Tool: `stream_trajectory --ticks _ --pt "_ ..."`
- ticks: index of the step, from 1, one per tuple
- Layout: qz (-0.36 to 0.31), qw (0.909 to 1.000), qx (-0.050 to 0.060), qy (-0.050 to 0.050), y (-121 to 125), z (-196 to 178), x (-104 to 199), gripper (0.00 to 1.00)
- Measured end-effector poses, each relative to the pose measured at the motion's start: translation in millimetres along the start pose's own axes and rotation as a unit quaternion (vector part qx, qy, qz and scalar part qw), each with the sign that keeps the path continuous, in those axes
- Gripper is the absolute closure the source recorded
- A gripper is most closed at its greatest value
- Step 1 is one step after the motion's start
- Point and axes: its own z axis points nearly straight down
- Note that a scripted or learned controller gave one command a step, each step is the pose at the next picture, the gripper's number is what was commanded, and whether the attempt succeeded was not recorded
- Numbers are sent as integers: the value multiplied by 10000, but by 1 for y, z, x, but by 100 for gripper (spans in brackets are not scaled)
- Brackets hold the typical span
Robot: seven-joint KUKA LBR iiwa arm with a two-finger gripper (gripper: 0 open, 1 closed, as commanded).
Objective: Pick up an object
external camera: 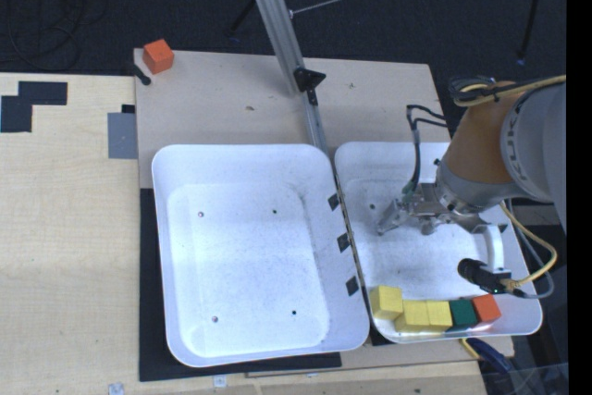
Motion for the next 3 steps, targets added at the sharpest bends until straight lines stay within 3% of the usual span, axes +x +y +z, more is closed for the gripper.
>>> stream_trajectory --ticks 1,2,3 --pt "3 10000 -6 -6 36 1 39 0" --pt "3 10000 12 -8 35 -9 38 100" --pt "5 10000 -16 1 -2 -103 97 100"
